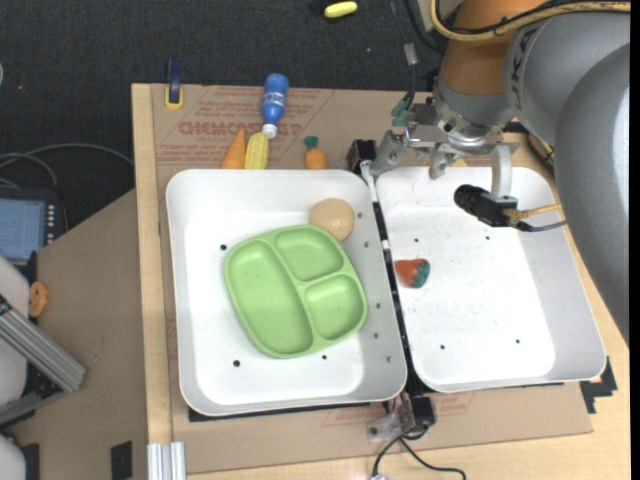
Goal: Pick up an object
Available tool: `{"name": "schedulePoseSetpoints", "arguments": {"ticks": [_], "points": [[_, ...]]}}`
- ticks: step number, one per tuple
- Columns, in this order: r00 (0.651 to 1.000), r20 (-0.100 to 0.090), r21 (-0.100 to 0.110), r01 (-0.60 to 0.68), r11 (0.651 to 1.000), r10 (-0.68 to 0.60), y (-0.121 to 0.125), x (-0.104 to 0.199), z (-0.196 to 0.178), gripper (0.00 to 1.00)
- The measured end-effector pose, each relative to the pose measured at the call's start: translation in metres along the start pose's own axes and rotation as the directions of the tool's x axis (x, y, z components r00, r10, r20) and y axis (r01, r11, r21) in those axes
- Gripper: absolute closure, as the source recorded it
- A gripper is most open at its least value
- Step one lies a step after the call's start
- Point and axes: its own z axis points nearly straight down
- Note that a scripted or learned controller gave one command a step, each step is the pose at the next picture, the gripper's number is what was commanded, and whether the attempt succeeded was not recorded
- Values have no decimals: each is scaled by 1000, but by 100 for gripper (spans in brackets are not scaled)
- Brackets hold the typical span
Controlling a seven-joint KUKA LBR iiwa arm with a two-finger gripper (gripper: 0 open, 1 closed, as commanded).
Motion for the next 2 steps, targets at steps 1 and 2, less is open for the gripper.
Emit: {"name": "schedulePoseSetpoints", "arguments": {"ticks": [1,2], "points": [[1000,0,8,-1,1000,1,-2,83,8,0],[1000,-4,21,-2,1000,2,-3,136,107,0]]}}
